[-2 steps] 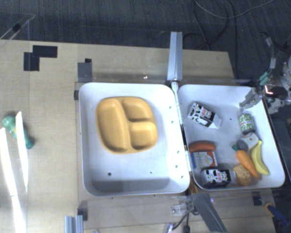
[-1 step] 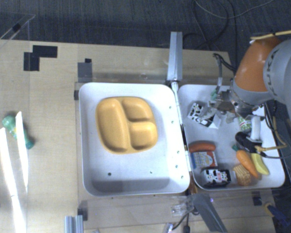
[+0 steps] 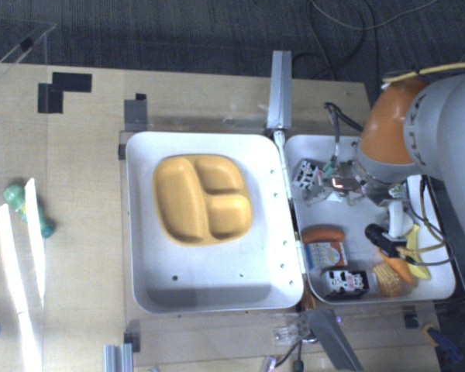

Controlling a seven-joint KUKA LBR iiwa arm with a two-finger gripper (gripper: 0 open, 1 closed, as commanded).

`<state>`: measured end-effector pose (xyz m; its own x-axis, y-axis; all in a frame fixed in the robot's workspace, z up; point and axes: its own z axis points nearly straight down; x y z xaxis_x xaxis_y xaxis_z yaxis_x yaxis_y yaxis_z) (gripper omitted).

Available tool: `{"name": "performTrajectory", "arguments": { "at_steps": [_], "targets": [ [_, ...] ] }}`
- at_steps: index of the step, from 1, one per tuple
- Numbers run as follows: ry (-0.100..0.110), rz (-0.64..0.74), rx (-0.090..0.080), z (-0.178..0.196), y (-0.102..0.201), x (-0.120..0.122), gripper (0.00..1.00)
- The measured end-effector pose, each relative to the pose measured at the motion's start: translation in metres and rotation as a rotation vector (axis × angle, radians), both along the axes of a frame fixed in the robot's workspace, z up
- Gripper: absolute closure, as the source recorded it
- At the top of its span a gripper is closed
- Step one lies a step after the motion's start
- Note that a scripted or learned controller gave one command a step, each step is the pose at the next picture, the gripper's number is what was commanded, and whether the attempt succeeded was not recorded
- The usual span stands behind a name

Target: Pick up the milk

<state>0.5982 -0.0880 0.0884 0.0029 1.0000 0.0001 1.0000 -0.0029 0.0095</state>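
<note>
Grey arm [image 3: 442, 130] hides much of the right bin [image 3: 449, 285]; tool [image 3: 333, 183] blurred beside the milk [image 3: 304, 174], grip unclear.

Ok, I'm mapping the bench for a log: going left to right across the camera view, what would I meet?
Green toy → left bin with the yellow divided tray → milk carton in the right bin → orange band of the arm.
</note>
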Motion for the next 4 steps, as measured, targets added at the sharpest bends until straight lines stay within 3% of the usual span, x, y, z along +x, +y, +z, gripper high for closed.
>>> {"name": "performTrajectory", "arguments": {
  "at_steps": [1, 2, 3, 4],
  "targets": [
    [-0.005, -0.001, 0.002, 0.012, 0.001, 0.002, 1.0],
    [-0.006, -0.001, 0.002, 0.012, 0.001, 0.002, 0.0],
    [0.003, 0.068, -0.001, 0.045, -0.035, 0.024, 0.0],
    [-0.003, 0.073, -0.002, 0.057, -0.034, 0.026, 1.0]
  ]
}}
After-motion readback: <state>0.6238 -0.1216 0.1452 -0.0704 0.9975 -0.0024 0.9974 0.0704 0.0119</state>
